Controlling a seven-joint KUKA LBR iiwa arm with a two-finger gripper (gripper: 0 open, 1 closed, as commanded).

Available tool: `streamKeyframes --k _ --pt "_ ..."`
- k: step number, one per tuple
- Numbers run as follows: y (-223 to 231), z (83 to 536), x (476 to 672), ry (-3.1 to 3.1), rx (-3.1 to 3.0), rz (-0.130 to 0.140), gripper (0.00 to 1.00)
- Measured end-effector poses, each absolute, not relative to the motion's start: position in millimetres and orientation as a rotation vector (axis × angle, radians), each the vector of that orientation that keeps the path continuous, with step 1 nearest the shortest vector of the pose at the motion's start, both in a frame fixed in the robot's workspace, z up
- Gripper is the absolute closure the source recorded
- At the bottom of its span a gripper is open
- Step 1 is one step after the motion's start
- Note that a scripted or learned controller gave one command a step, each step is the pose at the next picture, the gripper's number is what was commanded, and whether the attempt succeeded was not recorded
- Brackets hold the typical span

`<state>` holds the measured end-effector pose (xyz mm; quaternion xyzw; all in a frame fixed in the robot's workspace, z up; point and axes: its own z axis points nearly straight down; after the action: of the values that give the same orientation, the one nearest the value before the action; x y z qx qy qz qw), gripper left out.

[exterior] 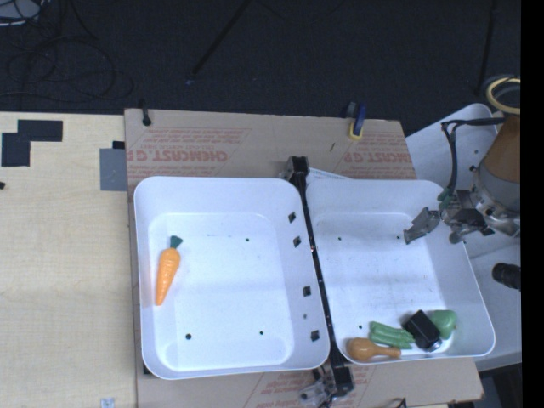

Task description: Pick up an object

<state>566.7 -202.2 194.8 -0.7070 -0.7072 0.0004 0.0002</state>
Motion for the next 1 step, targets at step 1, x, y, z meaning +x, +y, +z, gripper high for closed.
streamKeyframes --k 1 --pt "-163.3 83.9 631.5 -2.227 -2.217 -0.002 0.0"
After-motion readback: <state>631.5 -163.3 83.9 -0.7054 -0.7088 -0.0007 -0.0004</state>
